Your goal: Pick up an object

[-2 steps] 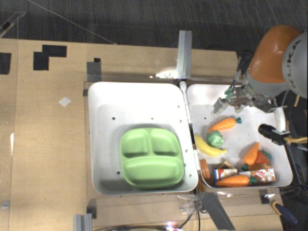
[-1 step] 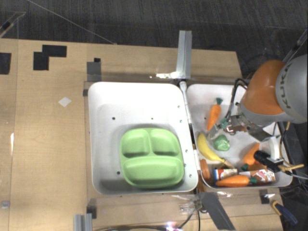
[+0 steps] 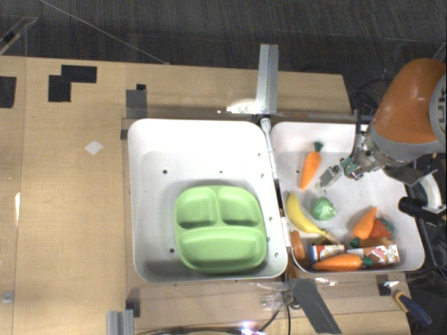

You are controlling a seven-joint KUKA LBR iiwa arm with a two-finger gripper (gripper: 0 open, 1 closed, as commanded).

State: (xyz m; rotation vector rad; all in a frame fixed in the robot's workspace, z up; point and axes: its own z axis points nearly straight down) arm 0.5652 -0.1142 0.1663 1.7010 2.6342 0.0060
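Seemingly empty, the pincer (image 3: 340, 171) hovers beside a carrot (image 3: 310, 167); its gap unclear.

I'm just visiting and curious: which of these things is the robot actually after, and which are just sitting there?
For the job: gripper; carrot, banana, green ball, second carrot, boxed carton, all in the right bin.

Just lying about: green divided tray, left bin.

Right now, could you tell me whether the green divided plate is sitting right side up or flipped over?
Right side up: the green divided plate shows its three hollow compartments facing upward, lying flat in the left bin.
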